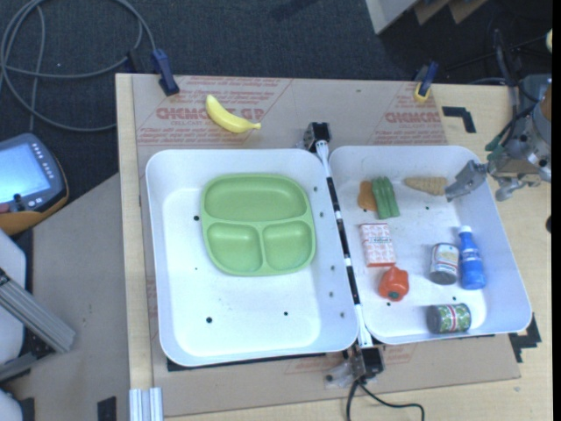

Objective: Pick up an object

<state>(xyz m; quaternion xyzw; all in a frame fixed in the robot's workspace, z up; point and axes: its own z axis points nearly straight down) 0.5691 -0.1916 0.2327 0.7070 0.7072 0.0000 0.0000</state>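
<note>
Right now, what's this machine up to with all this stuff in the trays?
A robot arm reaches in from the right, its hand hovering over the right bin near a tan pastry-like item. It holds nothing yet. Cans, a blue bottle and a small box lie there; the left bin has a green divided plate.

Bright, even light falls from above me, and both white bins (175, 235) nearly wash out under it. Shadows stay short and soft. My arm at the right edge looks slightly blurred.
</note>
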